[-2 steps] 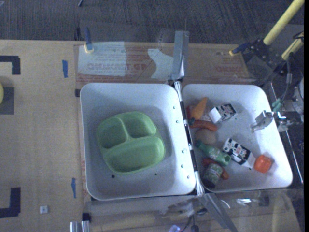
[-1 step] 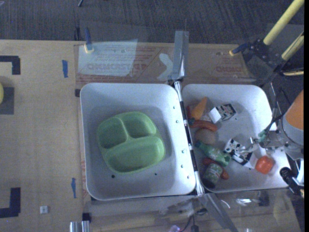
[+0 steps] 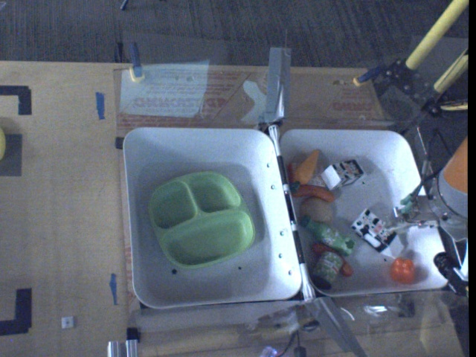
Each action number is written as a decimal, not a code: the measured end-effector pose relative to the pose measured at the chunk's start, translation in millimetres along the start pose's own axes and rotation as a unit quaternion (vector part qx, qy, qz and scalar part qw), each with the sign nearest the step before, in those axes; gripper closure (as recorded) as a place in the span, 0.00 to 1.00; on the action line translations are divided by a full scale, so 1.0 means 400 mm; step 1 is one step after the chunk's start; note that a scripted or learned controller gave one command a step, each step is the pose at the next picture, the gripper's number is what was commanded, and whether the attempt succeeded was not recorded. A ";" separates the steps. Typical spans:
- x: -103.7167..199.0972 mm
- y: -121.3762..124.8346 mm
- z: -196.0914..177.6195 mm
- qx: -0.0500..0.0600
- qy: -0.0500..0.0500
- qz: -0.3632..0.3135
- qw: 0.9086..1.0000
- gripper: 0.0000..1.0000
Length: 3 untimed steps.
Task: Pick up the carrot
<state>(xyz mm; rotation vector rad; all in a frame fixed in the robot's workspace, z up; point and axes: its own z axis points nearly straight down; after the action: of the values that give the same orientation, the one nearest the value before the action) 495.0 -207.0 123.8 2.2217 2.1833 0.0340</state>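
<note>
Orange carrot point(image 3: 306, 166): lies tilted in the right bin point(image 3: 387, 141), close to that bin's left wall and toward its far side, tip pointing up-right.
Carrot to gripper: well apart; the gripper point(image 3: 405, 216) sits across the bin near the right wall, lower in the view than the carrot.
Gripper: thin metal parts reach in from the right edge beneath the grey arm point(image 3: 455, 192) with its orange band; whether the fingers are spread or pressed together cannot be told. Nothing is seen between them.
Just beside the carrot: a red-orange elongated item point(image 3: 315, 193) below it, and a small white-and-black box point(image 3: 344, 172) to its right.
Further down the left wall: a green bottle point(image 3: 329, 236) lying on its side, and a dark jar point(image 3: 326, 267) near the front corner.
Near the gripper: a black-and-white patterned box point(image 3: 371, 228) just to its left, and a small orange fruit point(image 3: 402, 270) toward the front.
Left bin point(image 3: 141, 155): holds a green divided plate point(image 3: 201, 218).
Bench point(image 3: 59, 222): light wood with blue tape marks.
</note>
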 end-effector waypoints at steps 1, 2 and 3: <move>0.185 -0.029 -0.233 0.018 -0.002 0.210 0.978 1.00; 0.336 -0.026 -0.338 0.017 -0.007 0.450 0.893 1.00; 0.123 -0.033 -0.280 0.019 -0.006 0.427 0.904 1.00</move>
<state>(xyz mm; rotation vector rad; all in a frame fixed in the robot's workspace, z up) 478.9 -157.1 235.2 2.9695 1.0353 -0.0056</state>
